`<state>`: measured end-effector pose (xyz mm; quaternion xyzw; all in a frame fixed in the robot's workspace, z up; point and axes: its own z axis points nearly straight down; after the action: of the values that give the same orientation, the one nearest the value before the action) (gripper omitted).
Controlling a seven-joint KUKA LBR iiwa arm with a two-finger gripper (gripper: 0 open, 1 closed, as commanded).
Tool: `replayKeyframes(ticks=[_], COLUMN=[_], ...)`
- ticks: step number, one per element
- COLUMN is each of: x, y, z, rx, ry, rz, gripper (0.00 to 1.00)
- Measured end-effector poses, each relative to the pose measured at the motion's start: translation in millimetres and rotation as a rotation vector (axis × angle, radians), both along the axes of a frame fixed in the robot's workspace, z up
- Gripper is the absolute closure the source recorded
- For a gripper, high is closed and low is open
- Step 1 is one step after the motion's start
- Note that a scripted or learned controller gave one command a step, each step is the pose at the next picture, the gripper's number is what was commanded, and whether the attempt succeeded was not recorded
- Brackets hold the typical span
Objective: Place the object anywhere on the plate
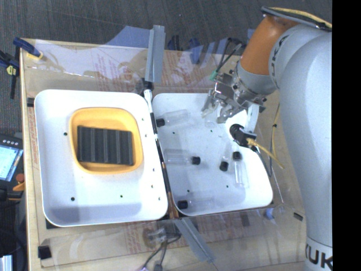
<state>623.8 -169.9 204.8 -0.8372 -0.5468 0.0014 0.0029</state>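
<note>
So the grey arm with the orange band [265, 38] comes in from the right and its two-finger gripper [220, 110] sits over the far right part of the right-hand shallow white bin [260, 199]. The fingers look a little apart, and I can't see anything caught between them, though clear stuff is hard to spot against the white.

The yellow, rounded-square plate [105, 119] sits in the left-hand white bin [96, 208], toward its far half, and it has a dark grey ribbed block [105, 144] lying on it.

The objects are all over in the right bin: small clear plastic vials with black caps. One clear vial [171, 118] lies near the far left corner, cap pointing at the divider. Another vial with a black cap [181, 159] lies around the middle of the bin. A third clear vial [239, 171] lies by the right wall, cap end away from the camera, with a loose-looking black cap [224, 165] just beside it. There's also a black cap [183, 204] near the front left corner; whether a vial is attached I can't tell.

Both bins sit side by side on a light wooden surface [84, 66], touching along the middle. A blue-screened device [8, 162] sits at the left edge.
</note>
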Motion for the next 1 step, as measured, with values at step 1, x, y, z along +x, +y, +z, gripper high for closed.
replayKeyframes(ticks=[1], x=[-25.3], y=[58.8], z=[20.2], rx=[-0.001], ry=[-0.001], rz=[0.186], gripper=[1.0])
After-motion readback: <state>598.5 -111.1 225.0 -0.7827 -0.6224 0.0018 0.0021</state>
